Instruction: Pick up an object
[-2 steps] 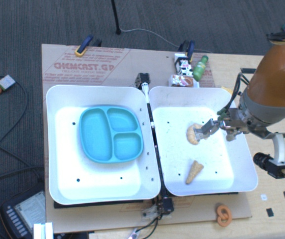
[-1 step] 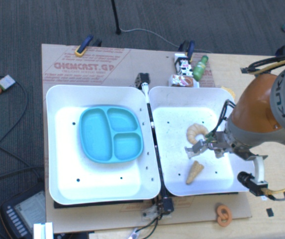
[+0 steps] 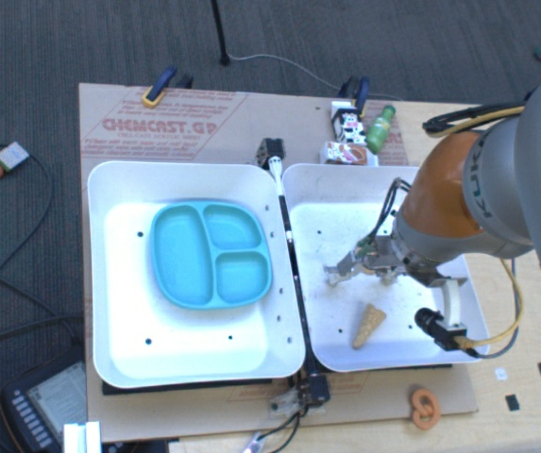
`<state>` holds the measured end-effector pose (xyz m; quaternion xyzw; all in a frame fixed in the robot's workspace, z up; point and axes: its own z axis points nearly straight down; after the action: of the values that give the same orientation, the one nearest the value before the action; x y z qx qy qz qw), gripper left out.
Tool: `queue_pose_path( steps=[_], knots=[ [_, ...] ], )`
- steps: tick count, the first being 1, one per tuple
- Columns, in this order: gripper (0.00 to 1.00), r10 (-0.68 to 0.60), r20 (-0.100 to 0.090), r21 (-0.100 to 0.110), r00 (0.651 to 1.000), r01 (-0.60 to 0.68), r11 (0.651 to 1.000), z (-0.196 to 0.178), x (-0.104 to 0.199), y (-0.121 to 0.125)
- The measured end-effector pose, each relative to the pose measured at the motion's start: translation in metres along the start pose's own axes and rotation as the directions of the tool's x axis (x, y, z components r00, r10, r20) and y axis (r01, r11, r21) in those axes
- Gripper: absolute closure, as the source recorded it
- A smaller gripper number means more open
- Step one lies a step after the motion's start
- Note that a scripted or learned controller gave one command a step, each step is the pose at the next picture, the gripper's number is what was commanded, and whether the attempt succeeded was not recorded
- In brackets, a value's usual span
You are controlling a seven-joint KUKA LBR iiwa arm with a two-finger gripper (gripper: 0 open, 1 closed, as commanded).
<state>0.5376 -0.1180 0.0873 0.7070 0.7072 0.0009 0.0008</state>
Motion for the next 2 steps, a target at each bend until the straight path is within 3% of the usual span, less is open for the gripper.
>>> queue_pose_path(
  steps=[1,2],
  knots=[
    [0.0,-0.001,0.002,-0.006,1.0,0.001,1.0,0.0,0.014,0.073],
    [1.0,-0.001,0.004,-0.007,1.0,0.001,1.0,-0.01,0.013,0.073]
  ],
)
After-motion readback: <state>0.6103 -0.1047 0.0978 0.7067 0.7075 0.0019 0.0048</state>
